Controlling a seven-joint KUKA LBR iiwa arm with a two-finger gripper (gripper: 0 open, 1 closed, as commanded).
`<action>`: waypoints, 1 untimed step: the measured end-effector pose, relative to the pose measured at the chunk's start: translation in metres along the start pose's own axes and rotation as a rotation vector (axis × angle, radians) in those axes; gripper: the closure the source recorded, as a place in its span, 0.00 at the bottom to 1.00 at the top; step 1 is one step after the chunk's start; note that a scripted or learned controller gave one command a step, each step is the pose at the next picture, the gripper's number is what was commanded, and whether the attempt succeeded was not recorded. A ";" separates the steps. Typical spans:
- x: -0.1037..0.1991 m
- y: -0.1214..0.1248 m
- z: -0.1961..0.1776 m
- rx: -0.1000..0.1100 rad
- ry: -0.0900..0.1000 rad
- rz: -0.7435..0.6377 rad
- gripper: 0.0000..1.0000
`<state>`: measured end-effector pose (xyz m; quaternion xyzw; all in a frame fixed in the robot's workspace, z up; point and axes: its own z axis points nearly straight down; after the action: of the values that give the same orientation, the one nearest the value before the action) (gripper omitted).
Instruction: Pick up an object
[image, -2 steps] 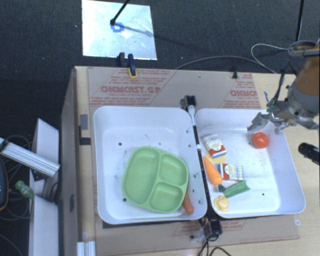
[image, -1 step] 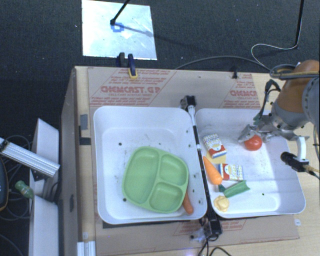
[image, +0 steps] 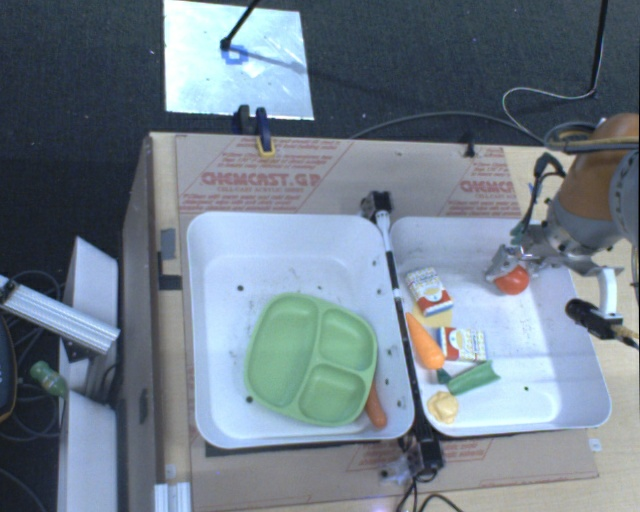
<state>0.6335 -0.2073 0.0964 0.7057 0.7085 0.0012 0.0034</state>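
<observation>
Left bin (image: 215, 300): the green divided plate (image: 312, 357) fills the near middle and a sausage (image: 375, 408) lies against the divider at the near right corner, leaving the far half and left side open. Right bin (image: 580, 395): two cartons (image: 428, 291) (image: 463, 343), a carrot (image: 426, 342), a green piece (image: 472, 377) and a yellow piece (image: 443, 406) crowd the left edge. The gripper (image: 512, 268) with a red object (image: 512, 282) occupies its far right corner; the middle and near right stand free.
</observation>
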 end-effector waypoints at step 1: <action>0.051 -0.063 -0.085 0.004 0.003 0.001 1.00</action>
<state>0.5697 -0.1559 0.1810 0.7060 0.7082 0.0009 0.0011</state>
